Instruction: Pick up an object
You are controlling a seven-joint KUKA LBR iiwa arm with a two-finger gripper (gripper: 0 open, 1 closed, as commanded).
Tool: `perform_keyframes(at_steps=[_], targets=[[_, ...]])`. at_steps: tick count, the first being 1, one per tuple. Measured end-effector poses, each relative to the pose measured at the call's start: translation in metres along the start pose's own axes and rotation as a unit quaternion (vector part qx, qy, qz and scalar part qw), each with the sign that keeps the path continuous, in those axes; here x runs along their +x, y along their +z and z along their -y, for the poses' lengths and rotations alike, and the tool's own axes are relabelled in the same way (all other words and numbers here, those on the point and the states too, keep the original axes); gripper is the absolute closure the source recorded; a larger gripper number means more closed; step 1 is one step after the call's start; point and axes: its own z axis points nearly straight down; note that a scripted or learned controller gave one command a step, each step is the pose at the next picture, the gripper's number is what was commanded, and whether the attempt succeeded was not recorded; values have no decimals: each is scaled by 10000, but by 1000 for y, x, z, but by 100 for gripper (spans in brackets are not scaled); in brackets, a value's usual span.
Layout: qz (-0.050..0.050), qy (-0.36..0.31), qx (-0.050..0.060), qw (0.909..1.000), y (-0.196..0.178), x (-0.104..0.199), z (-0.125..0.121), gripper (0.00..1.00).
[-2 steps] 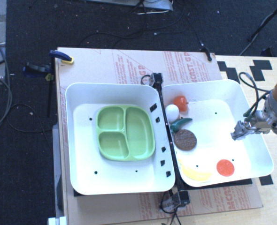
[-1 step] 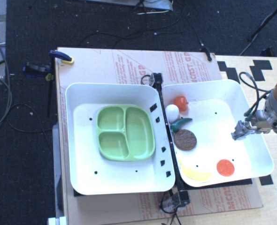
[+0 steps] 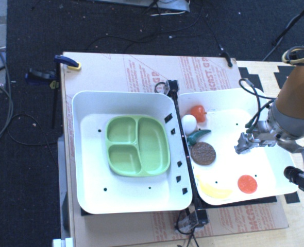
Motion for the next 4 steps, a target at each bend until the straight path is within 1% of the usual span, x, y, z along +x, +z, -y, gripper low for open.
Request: perform_keyframes(at_steps=[1, 2, 3, 4], targets=[[0, -6, -2, 10000, 6, 50, 0, 100], [1, 2, -1, 10000, 8, 92, -9, 100], [0, -6, -7, 10000, -5, 142, -18, 100], [0, -7, 1, 10000, -9, 194, -15, 100]])
